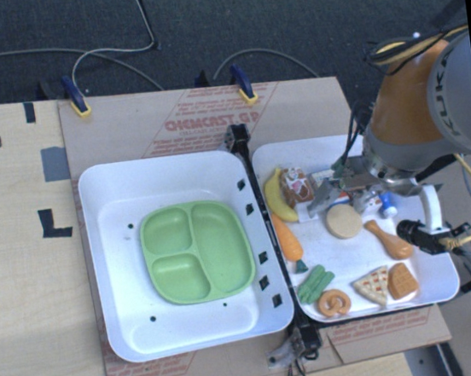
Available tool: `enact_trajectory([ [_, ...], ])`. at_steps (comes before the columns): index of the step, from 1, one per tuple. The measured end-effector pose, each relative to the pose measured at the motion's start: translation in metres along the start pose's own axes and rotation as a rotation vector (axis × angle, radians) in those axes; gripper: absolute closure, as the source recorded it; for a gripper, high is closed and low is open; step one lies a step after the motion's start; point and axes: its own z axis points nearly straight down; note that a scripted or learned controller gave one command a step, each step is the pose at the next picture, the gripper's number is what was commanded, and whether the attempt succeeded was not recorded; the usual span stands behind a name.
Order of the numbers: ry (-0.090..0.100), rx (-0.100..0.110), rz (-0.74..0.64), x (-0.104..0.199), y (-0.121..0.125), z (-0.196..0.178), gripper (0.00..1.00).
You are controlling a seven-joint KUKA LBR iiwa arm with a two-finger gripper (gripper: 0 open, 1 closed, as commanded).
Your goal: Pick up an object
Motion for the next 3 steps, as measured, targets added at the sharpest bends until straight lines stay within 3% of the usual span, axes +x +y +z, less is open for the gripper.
enact_trajectory([
  [1,-0.002,-0.007,0.000,-0.0484,0.0317,0.0955,0.00],
  [2,-0.005,-0.009,-0.001,-0.0491,0.0324,0.0883,1.00],
  [3,-0.005,-0.008,-0.001,-0.0489,0.0321,0.0886,0.00],
])
